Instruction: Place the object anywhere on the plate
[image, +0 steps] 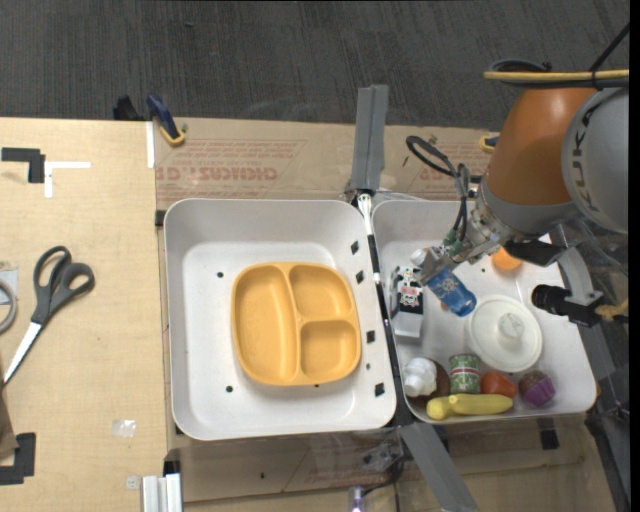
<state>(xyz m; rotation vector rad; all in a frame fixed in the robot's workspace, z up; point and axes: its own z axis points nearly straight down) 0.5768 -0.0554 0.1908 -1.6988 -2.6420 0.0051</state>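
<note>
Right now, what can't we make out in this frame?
- Gripper: fingers too small and cluttered in the camera view to judge open or shut, or whether they hold the blue object.
- Orange object: partly hidden by the arm.
- Right bin: back corner covered by the arm's wrist.
- Small black-and-white item: too small to identify.

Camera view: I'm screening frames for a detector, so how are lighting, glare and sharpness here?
In the camera view, light is even and soft; the yellow plate in the left bin is sharp with faint sheen, no hard glare. The arm's orange band looms large and slightly soft near the lens. The gripper and small items in the right bin are cluttered, hard to separate.
</note>
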